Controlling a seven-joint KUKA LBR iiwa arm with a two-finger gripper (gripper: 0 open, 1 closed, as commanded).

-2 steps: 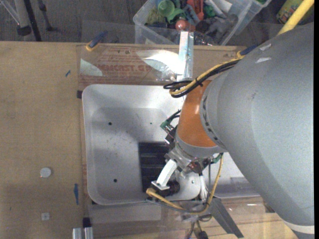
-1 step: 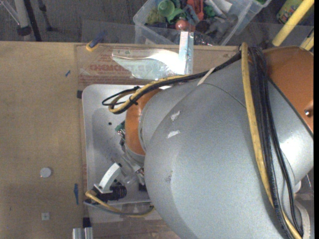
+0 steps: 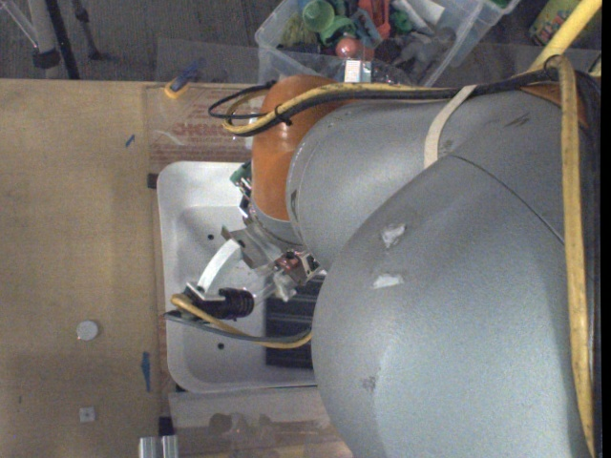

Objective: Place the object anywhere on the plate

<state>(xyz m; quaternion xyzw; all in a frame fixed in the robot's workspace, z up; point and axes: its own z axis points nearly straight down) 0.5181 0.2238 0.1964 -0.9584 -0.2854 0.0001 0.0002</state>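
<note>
Arm over the white bin

The grey arm (image 3: pixel 449 256) hides most of the bin (image 3: pixel 177 256); the plate and the object cannot be made out. The gripper (image 3: pixel 272 260) hangs low inside, cables looped beside it. A clear tub of toys (image 3: pixel 382 17) stands beyond.

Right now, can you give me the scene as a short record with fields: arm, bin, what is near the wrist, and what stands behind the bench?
arm: grey with an orange band, reaching in from the right and covering most of the view
bin: white bin, partly hidden under the arm
near wrist: yellow and black cables over the bin
dark thing: a black shape in the bin by the wrist, too hidden to name
plate: cannot tell
behind bench: clear box of coloured toys
bench: tan top
</note>
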